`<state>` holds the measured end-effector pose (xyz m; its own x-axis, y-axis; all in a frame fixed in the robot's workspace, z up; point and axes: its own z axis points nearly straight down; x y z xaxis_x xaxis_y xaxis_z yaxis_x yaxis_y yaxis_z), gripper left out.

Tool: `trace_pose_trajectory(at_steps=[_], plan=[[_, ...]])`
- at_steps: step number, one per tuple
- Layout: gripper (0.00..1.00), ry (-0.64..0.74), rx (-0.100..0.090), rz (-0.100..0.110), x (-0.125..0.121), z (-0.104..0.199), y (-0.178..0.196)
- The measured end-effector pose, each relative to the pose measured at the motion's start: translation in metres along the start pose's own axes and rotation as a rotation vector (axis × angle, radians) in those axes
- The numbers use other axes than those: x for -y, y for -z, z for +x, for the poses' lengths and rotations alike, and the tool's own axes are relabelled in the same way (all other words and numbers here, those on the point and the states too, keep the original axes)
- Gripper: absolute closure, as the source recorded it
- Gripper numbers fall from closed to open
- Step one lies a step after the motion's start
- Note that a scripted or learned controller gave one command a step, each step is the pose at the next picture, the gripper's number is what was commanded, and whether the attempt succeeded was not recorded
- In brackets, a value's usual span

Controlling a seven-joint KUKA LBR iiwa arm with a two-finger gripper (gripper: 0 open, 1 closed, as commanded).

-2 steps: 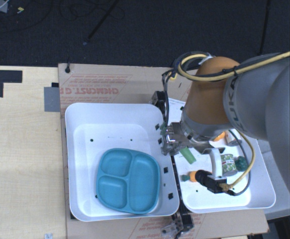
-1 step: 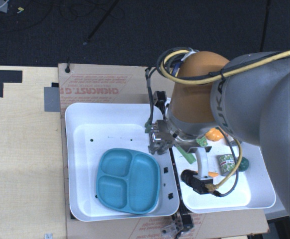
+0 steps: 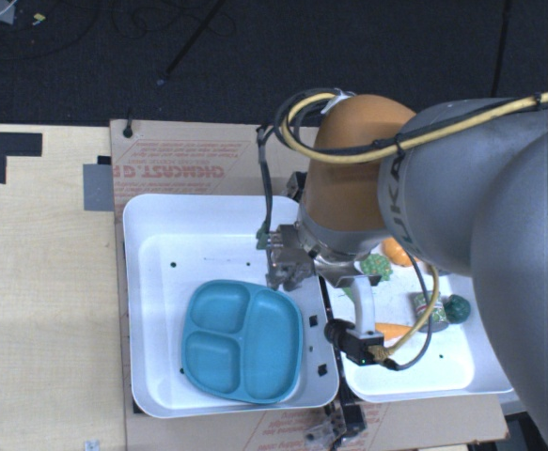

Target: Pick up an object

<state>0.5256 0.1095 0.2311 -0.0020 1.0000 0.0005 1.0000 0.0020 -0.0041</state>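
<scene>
Honestly, the arm [image 3: 424, 195] is hogging most of the shot here, reaching in from 3 o'clock with its orange band parked right over the seam between the two white bins. The gripper [image 3: 283, 263] sits low over the left bin [image 3: 151, 252], right at the 12 o'clock edge of the blue divided plate [image 3: 242, 342], which lies flat toward the bin's 5 o'clock corner. How the pincer is set I can't tell, and I can't see anything caught in it; the wrist body hides that part. My guess is it's going for the plate rim, since that's the only thing in that bin, and a thin raised lip is about the only grabbable bit on a flat dish. The right bin [image 3: 443, 369] holds the small stuff: an orange piece [image 3: 396, 252] at its 12 o'clock, a green broccoli-looking bit [image 3: 377, 266] beside it, a carrot [image 3: 394, 329] and a dark green round thing [image 3: 457, 308] toward 3 o'clock, mostly tucked under the arm and its cables. For writing, there's reddish upside-down print on the cardboard sheet [image 3: 189, 163] behind the bins; I can't read it reliably.
</scene>
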Motion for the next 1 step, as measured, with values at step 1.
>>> trace_pose_trajectory(at_steps=[1], plan=[[1.00, -0.007, 0.001, 0.003, 0.0175, -0.0037, -0.0037]])
